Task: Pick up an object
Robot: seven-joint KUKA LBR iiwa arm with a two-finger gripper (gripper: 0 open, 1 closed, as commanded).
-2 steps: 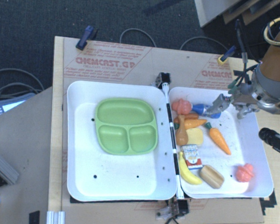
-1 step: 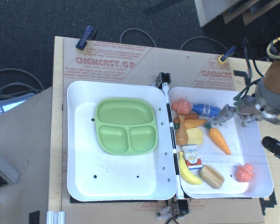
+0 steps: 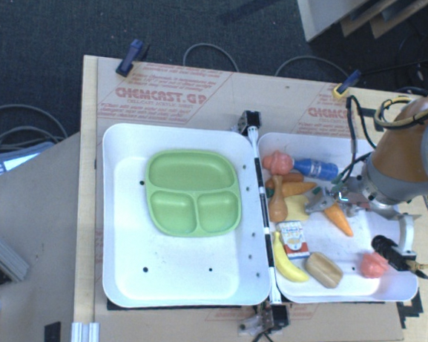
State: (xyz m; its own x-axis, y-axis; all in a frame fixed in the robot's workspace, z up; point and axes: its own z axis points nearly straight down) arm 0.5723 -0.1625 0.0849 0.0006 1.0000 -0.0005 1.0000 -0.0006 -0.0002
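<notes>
Over the right bin [image 3: 393, 290], the pincer [image 3: 329, 201] sits beside a carrot [image 3: 339, 218]; its opening unclear.

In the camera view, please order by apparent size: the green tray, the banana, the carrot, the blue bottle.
1. Green tray, by far the largest.
2. Banana.
3. Carrot and blue bottle look about alike, so I do not rank them.

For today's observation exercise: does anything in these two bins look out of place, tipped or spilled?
Nothing looks spilled or broken. The green tray lies flat in the left bin. The right bin holds loosely jumbled toy food, including a banana and a carrot.
</notes>
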